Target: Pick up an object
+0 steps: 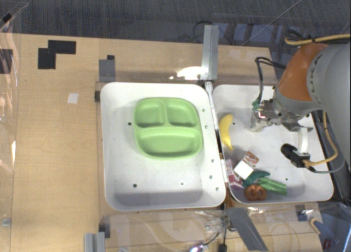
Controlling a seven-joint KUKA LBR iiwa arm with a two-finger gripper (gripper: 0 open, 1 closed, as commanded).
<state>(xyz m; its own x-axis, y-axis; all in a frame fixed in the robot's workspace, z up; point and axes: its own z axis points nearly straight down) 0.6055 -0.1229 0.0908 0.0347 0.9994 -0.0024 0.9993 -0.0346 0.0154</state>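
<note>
In the right bin [307,188] lie a yellow banana [225,130] along the left wall, a small white and brown packet [245,166], a green toy vegetable [269,182] and a reddish-brown round fruit [255,192] at the front. My gripper [259,120] hangs over the bin's upper middle, right of the banana and apart from it. Nothing shows in its grasp.
The left bin [118,182] bears a green divided plate [167,126]. A metal divider rail [210,53] runs between the bins. A black cable [299,156] loops beside the arm over the right bin's right side.
</note>
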